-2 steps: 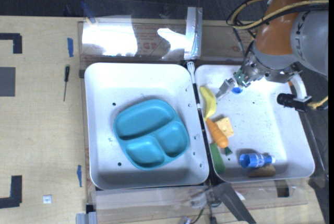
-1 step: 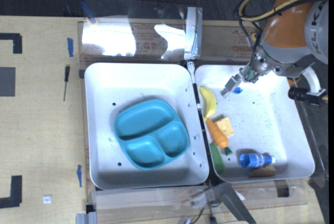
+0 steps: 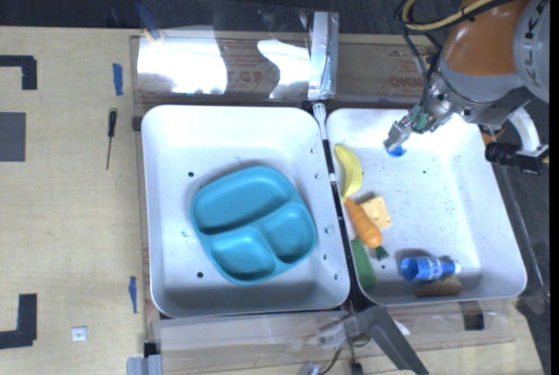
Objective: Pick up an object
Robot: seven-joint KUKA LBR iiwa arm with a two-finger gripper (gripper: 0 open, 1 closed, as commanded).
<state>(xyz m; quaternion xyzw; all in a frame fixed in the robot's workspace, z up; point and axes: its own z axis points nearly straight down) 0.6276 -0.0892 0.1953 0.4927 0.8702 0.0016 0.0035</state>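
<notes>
Lowest in the right bin (image 3: 489, 190) lies a blue bottle (image 3: 428, 267), banana (image 3: 348, 169) and carrot (image 3: 364, 223) along its left wall, while the tool (image 3: 398, 139) hovers above bare floor, its grip state impossible to tell.

Blue divided tray (image 3: 253, 223) lies in left bin (image 3: 166, 137)
</notes>
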